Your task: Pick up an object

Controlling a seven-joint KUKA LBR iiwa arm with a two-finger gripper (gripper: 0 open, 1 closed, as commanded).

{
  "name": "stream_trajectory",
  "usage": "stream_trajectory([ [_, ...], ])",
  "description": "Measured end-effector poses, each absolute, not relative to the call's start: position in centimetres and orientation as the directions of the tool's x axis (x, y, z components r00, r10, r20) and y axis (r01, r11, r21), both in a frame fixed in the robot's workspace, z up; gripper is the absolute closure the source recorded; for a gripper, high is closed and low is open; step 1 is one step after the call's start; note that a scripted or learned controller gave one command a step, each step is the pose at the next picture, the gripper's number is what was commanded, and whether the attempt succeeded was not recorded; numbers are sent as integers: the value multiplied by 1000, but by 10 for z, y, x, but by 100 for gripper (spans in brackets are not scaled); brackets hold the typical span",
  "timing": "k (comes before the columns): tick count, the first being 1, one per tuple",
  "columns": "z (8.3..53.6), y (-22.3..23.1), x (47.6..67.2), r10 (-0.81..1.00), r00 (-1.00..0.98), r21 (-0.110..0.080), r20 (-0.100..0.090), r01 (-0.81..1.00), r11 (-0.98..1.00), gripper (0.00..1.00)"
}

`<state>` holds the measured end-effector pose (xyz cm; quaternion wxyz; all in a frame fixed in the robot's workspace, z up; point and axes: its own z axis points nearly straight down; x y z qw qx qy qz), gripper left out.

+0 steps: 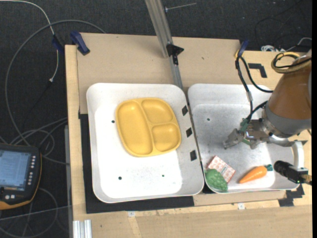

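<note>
Three small objects lie at the front of the right bin (218,103). An orange toy carrot (253,174) with a green stub lies tilted near the front right corner. A pink-and-white patterned packet (221,167) rests to its left, and a green leafy toy vegetable (216,179) lies against the bin's front rim just below the packet. My gripper (237,139) hangs over the middle of the right bin, behind the packet and carrot and apart from both. Its fingers (229,143) stand open with nothing between them.
The left bin (104,172) holds a yellow three-compartment plate (147,126). A metal post (163,29) slants across the bench behind the bins. Black clips (188,132) sit on the wall between the bins. A black cable (243,78) loops above the right bin's back edge.
</note>
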<state>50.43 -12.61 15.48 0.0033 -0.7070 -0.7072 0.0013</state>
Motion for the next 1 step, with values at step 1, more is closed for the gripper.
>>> stream_trajectory([
  [1, 97, -120, 501, 1000, 1, 1, 1, 1000, -1, 0],
])
